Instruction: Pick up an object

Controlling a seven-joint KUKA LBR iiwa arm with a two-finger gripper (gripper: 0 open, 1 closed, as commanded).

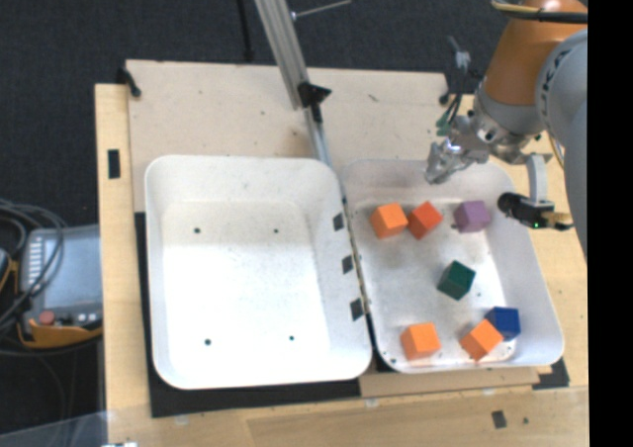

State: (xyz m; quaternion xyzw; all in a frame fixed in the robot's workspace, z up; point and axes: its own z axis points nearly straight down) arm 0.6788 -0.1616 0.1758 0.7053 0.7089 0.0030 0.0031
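Hand fingertips blurred above right bin

Arm, upper right of the frame: grey casing at the frame's right side, with a broad glossy orange band above the wrist and a thin pale cable looping over its top. Wrist section grey and rounded, with small dark fittings. Claw: small, metallic silver-grey, at the arm's lower-left end.

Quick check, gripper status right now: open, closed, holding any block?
Gripper: open or closed cannot be told from this view; no block is seen in it. It sits over the far edge of the right bin, above the purple block.
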